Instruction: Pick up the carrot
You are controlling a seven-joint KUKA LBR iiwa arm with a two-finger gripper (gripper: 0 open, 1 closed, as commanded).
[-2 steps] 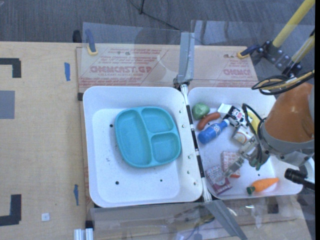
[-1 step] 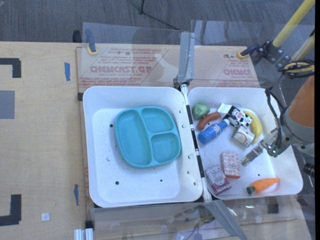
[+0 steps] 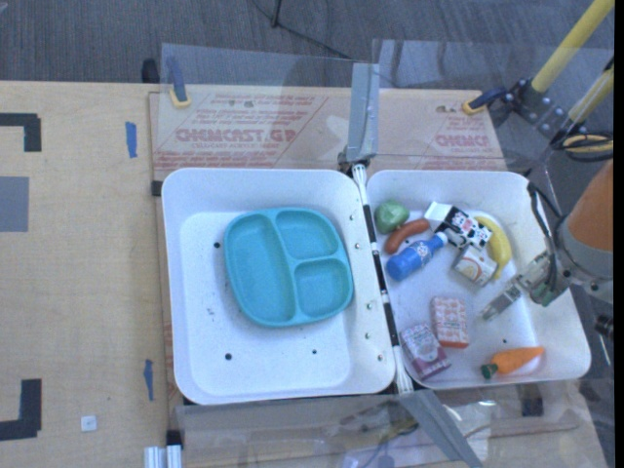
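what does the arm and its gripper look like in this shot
The arm enters at the right edge as a rounded orange band with grey casing just below it. A dark cable loops alongside. The gripper is small, grey metal with a greenish part at its base and thin silvery fingers.

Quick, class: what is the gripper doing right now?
Gripper: open, holding nothing, above the right bin, short of the carrot.

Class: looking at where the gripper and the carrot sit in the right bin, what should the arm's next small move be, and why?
Probably shift the gripper toward the near edge and lower it over the carrot. The carrot lies free at the right bin's near corner, with the gripper beyond it and apart.
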